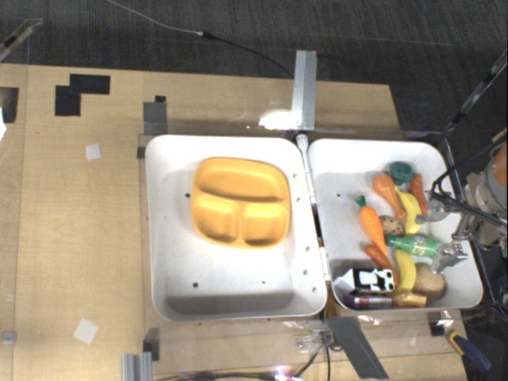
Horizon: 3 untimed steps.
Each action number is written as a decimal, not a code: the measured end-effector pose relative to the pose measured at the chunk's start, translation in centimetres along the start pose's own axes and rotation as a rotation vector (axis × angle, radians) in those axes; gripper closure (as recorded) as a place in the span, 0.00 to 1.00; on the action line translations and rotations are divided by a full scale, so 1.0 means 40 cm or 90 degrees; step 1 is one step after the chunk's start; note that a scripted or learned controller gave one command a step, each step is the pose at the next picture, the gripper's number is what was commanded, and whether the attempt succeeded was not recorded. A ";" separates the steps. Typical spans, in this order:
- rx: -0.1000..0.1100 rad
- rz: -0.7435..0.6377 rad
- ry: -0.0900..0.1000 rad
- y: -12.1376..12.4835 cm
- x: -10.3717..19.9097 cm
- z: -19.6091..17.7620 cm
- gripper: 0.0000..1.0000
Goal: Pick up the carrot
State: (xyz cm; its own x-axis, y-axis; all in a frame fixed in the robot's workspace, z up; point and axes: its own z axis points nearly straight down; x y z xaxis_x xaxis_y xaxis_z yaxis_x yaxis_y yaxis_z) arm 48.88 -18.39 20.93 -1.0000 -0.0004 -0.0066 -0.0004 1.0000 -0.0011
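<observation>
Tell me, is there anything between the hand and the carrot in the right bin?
Yes. The hand is at the right bin's right side, and the carrot lies further left. Between them sit a green bottle, a yellow banana and a small speckled ball touching the carrot.

The carrot is a slim orange toy with a small green tuft at its top end. It lies flat on the floor of the right bin, roughly in the middle of that bin, on the left edge of the pile of toy food. Its green top points toward the far side of the bench and slightly left, and its body tapers as it runs toward the near side and slightly right. Its left flank faces bare white floor, while its right flank lies just beside the other pieces in the pile.
</observation>
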 end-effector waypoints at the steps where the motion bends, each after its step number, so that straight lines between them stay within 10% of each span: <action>1: 0.001 -0.091 -0.003 0.092 -0.013 0.279 0.00; 2: 0.002 -0.103 -0.008 0.222 -0.193 0.297 0.00; 3: 0.000 -0.170 -0.004 0.230 -0.361 0.272 0.00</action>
State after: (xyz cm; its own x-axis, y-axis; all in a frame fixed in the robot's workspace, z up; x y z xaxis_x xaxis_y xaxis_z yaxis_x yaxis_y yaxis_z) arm 63.39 -9.20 10.13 -0.9643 -0.2644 -0.0120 -0.2644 0.9644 -0.0032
